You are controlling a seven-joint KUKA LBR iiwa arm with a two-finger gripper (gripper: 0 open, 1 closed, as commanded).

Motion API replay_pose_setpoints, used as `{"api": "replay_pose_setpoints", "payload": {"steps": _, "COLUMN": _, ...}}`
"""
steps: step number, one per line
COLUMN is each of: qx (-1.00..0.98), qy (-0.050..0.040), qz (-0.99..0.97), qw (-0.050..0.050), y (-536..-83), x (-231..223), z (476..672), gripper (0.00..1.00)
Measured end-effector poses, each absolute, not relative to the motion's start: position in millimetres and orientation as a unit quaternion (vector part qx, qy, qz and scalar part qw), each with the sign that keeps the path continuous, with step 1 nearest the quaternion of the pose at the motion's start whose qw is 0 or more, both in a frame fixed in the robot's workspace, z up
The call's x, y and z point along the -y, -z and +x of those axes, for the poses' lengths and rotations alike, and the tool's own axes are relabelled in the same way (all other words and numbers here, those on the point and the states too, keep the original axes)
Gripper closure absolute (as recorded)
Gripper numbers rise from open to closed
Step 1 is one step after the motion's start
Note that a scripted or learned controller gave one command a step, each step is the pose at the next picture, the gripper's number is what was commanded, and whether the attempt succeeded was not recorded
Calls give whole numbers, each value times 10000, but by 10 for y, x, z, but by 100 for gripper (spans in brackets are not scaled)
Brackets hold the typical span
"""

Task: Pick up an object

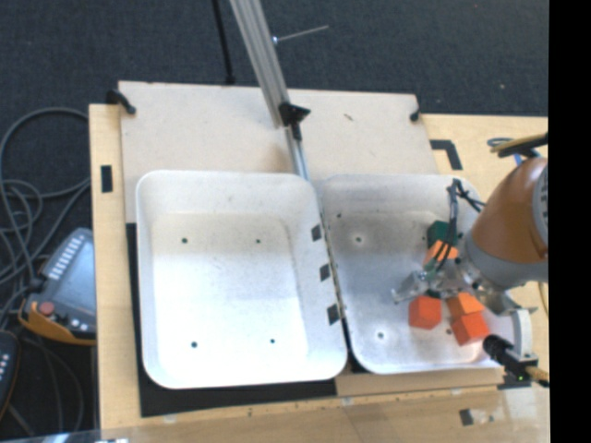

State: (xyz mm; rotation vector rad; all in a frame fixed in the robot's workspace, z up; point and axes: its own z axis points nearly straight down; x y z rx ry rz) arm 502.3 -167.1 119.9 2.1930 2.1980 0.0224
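My gripper (434,289) is low in the right bin (369,210), just above two orange blocks (425,314). I can't tell if its fingers are open. I think nothing is picked up yet.

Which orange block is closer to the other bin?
The orange block on the left. It sits nearer the left bin than the second block beside it.

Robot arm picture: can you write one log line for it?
arm: over right bin | gripper: above orange blocks | grasp: unclear | left bin: untouched
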Motion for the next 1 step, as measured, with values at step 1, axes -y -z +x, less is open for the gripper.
{"api": "replay_pose_setpoints", "payload": {"steps": 1, "qx": -7072, "qy": -67, "qz": 7068, "qw": 187, "y": -1195, "x": 1667, "z": 5021, "gripper": 0}}
